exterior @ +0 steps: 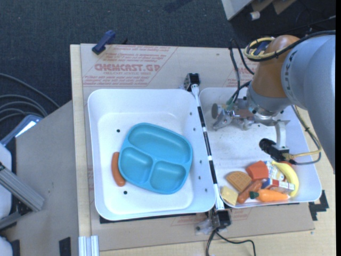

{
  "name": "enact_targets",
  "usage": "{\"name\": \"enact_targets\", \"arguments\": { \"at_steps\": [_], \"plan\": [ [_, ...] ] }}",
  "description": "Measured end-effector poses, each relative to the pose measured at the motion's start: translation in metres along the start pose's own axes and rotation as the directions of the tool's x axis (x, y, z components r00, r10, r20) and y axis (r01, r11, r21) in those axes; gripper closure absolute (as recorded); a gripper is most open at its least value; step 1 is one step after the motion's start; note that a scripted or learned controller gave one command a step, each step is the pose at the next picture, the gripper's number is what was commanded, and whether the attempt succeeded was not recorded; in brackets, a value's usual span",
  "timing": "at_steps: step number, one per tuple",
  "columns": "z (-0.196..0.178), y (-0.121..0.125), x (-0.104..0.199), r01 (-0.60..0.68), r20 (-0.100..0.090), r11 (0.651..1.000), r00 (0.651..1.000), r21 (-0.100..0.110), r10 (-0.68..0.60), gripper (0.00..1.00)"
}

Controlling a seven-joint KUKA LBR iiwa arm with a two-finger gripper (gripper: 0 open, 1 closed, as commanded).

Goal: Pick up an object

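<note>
My gripper (219, 118) hangs low over the back left part of the right bin (234, 148), close to the divider between the bins. Nothing shows in its grasp. The toy food lies in a pile at the front of that bin, well away from the gripper: an orange block (257, 170), a yellow banana (287, 176), an orange carrot (269, 196), a tan cracker (238, 181) and a pale slice (228, 195). In the left bin (101, 116) a blue divided plate (154, 158) sits with an orange sausage (117, 168) along its left edge.
The grey arm (303, 73) comes in from the upper right over the right bin's back corner. A black clip (192, 80) stands at the back end of the divider. A blue object (103, 41) lies on the cardboard behind the left bin.
</note>
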State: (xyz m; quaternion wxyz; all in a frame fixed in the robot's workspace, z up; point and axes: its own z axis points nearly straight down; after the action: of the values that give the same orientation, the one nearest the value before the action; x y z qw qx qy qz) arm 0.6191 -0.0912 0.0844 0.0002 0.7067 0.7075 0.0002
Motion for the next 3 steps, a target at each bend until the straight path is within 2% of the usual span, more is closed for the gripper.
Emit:
{"name": "enact_targets", "arguments": {
  "at_steps": [1, 2, 3],
  "plan": [
    [-0.0101, 0.0004, 0.0002, 0.000, 0.000, 1.000, 1.000, -0.001, 0.000, 1.00],
    [-0.0099, 0.0003, 0.0001, 0.000, 0.000, 1.000, 1.000, -0.001, 0.000, 0.00],
    [-0.0198, 0.0007, 0.0004, 0.000, 0.000, 1.000, 1.000, -0.002, 0.000, 1.00]
  ]
}}
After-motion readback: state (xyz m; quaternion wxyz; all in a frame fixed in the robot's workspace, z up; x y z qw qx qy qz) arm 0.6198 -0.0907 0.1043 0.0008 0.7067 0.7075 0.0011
